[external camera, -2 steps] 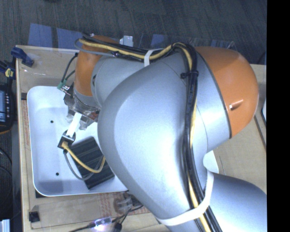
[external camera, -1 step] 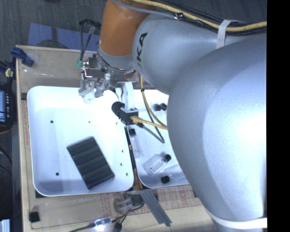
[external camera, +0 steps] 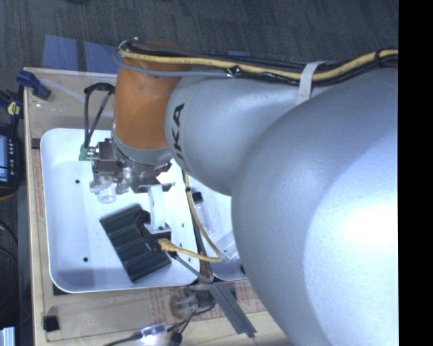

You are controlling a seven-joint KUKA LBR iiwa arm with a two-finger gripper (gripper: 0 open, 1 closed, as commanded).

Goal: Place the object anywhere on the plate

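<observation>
A pale wooden bench (external camera: pixel 40 101) sits on dark grey carpet (external camera: pixel 203 20), with a blue clamp (external camera: pixel 30 84) at its ten o'clock corner. On it lies a shallow white bin (external camera: pixel 57 223) of smooth plastic with rounded corners. The grey arm (external camera: pixel 304 189), glossy and bulbous, fills the view from three o'clock, its orange band (external camera: pixel 142 101) at twelve o'clock and a yellow cable (external camera: pixel 284 67) strapped along it. The gripper (external camera: pixel 135 240), a black ribbed block, hangs over the bin toward six o'clock; whether it is spread or closed I cannot tell, and nothing can be seen held in it. The object and plate cannot be made out; the arm covers most of the bins.
</observation>
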